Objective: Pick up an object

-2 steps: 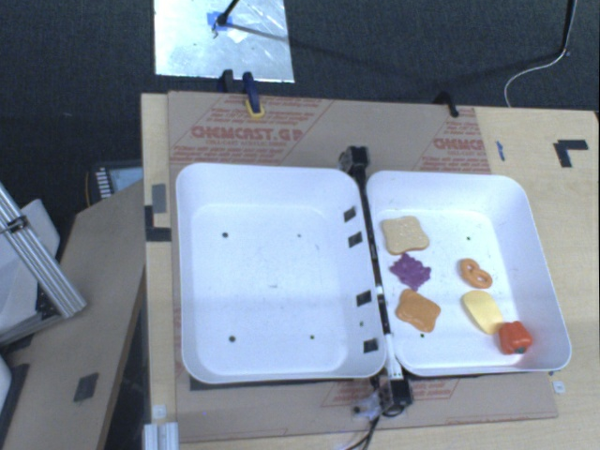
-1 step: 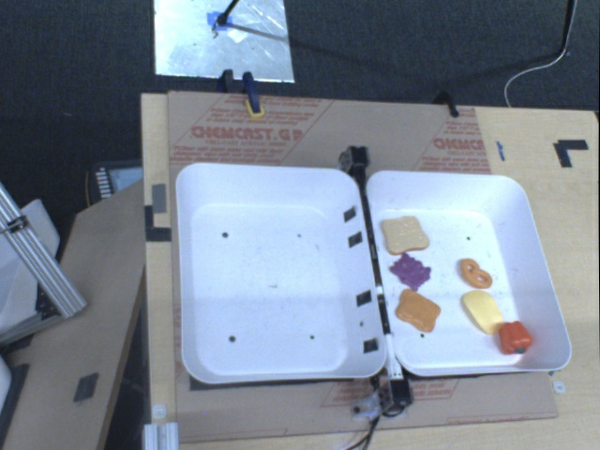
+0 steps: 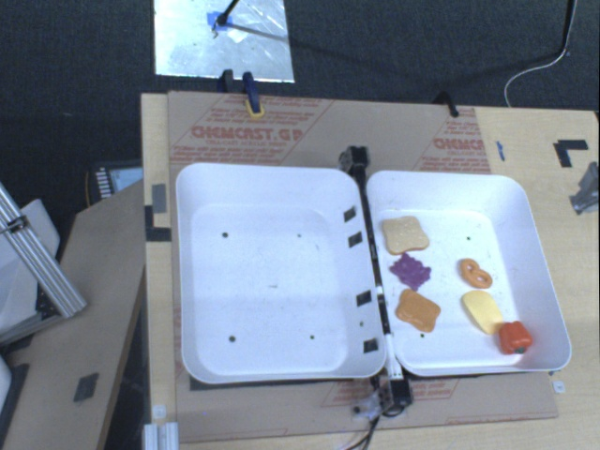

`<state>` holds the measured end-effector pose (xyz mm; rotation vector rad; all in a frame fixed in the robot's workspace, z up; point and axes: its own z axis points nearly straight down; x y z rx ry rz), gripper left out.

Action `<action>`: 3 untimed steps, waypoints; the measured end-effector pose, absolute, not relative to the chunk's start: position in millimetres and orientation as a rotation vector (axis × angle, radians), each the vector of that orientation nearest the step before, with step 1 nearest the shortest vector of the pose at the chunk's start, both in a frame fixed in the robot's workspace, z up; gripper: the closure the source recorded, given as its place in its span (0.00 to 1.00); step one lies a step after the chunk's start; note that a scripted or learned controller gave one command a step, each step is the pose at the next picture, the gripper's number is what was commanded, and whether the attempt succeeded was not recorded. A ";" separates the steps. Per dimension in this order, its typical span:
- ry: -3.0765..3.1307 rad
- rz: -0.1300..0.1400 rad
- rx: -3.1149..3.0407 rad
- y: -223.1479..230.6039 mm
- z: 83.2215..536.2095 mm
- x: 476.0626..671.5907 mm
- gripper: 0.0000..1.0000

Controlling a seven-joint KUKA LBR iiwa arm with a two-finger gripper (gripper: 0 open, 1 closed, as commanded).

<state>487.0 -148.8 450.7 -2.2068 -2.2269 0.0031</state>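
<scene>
The right bin [image 3: 537,251] holds several small toy foods. A tan toast slice [image 3: 405,234] lies near its left wall, with a purple piece [image 3: 411,271] and an orange-brown piece [image 3: 418,310] below it. Further right lie an orange pretzel [image 3: 475,273], a yellow piece [image 3: 482,311] and a red-orange piece [image 3: 514,337] in the near right corner. A grey part of my gripper [image 3: 587,190] pokes in at the view's right edge, outside the bin and well away from all the pieces. Nothing is seen in it.
The left bin [image 3: 272,270] sits beside the right one, joined by a black clipped seam [image 3: 370,261]. Both rest on a cardboard sheet [image 3: 281,129]. A shiny foil square [image 3: 223,26] lies on the dark floor behind.
</scene>
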 end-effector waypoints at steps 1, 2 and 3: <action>-2.243 -0.015 -2.213 -68.5 540.2 487.2 1.00; -2.227 0.010 -2.204 -4.6 406.3 486.1 1.00; -2.236 -0.009 -2.210 66.9 442.6 486.7 1.00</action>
